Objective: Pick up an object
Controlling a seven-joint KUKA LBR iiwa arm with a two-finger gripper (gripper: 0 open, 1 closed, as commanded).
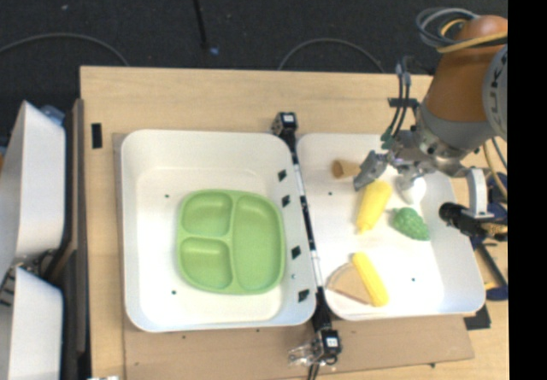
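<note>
In the right bin (453, 284) lie several toy foods. A yellow corn-like piece (372, 206) lies near the middle, with a green broccoli-like piece (411, 224) just to its right. A second yellow piece (370, 278) rests on a tan wedge (344, 287) near the front edge. A small brown bit (345, 169) sits at the back left. My gripper (391, 177) hangs over the upper end of the corn-like piece. It is open, with one finger on either side of that end and nothing held.
The left bin (145, 165) holds a green divided plate (231, 240). A ridge with black clips (299, 207) separates the two bins. Cables and a black fitting (468, 218) hang by the right bin's right wall.
</note>
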